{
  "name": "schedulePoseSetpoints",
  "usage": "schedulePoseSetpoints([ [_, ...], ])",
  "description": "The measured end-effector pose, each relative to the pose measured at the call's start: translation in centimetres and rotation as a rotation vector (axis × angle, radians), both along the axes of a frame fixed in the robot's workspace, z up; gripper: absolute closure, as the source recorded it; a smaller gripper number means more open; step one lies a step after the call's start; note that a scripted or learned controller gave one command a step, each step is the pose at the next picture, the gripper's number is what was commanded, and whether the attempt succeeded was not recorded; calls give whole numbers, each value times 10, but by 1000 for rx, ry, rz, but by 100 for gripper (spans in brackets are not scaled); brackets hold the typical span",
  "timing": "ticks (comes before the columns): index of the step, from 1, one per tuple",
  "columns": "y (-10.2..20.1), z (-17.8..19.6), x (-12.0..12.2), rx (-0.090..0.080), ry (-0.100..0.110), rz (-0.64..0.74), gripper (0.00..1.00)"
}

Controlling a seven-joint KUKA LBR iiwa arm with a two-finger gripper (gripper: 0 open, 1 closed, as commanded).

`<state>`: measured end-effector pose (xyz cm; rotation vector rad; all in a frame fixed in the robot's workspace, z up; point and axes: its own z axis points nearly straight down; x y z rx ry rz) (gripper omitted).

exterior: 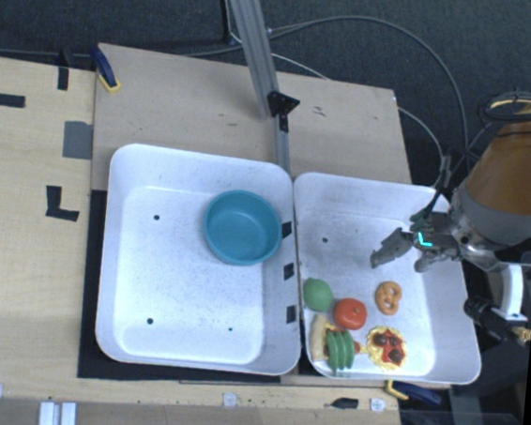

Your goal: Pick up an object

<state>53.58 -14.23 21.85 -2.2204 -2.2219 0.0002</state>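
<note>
The end effector hangs over the right bin, fingers spread apart with nothing between them, above the pretzel and tomato

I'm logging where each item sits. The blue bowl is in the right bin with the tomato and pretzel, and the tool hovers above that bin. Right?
Not quite. The camera view shows the blue bowl in the left bin. The tomato and pretzel are in the right bin, with the tool above it.
</note>
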Motion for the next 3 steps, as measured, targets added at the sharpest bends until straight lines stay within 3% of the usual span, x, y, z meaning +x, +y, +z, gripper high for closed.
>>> schedulePoseSetpoints([
  [1, 0, 0, 0, 0, 0, 0, 0],
  [3, -1, -102, 7, 0, 5, -1, 0],
])
